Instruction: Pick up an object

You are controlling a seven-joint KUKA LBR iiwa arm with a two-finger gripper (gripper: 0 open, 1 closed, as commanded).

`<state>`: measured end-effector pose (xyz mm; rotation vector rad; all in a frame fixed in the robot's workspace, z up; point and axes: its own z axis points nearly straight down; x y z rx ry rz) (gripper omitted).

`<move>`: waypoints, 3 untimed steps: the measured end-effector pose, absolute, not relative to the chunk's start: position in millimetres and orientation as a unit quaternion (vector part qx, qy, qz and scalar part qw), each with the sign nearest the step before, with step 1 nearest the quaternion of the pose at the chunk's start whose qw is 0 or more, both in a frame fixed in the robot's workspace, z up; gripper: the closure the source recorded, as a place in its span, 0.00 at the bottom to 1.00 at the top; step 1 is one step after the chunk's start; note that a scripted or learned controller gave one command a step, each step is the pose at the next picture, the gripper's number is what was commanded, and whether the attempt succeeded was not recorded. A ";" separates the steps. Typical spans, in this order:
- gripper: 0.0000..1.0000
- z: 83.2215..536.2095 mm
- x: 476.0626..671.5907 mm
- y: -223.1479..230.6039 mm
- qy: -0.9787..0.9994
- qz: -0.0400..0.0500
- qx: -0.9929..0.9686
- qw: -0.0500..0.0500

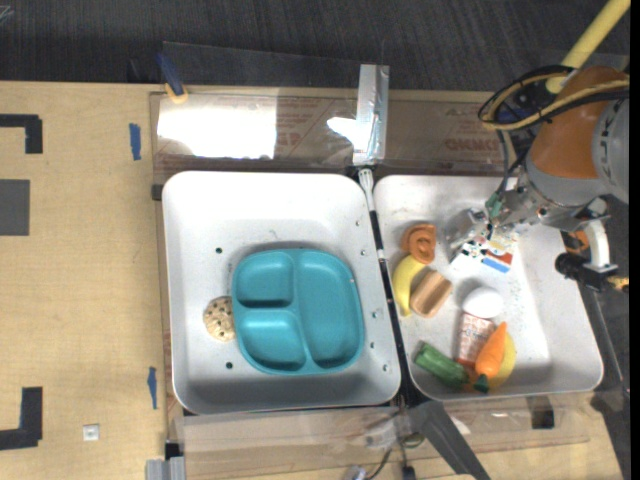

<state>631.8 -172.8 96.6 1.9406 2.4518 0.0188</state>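
Whether the jaws are released or clenched cannot be told from the camera view, as the gripper (478, 230) is seen only as a small metallic cluster low over the upper part of the right bin (570, 363). Nothing is seen between its tips. Just beside the gripper, toward the bin's centre, a small white card with red and blue marks (494, 257) is lying on the bin floor. To the left of the gripper, an orange ring-shaped toy (421, 241) is found, and below it a yellow banana (402, 285) is lying against a tan bread-like block (431, 293). Farther toward the near edge, a white-capped bottle (477, 320) is seen, with an orange carrot toy (492, 353) and a green piece (439, 363) close by it. The grey arm with its orange band (565, 148) is extended in from the right above the bin. In the left bin (190, 208), a teal divided tray (297, 310) is placed, and a speckled cookie (219, 317) is resting beside its left edge.
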 end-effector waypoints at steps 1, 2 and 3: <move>1.00 110.2 633.6 -175.2 0.784 0.006 0.621 0.012; 1.00 184.9 636.3 -125.8 0.690 0.002 0.723 0.002; 1.00 194.6 636.9 -125.4 0.691 0.002 0.723 0.003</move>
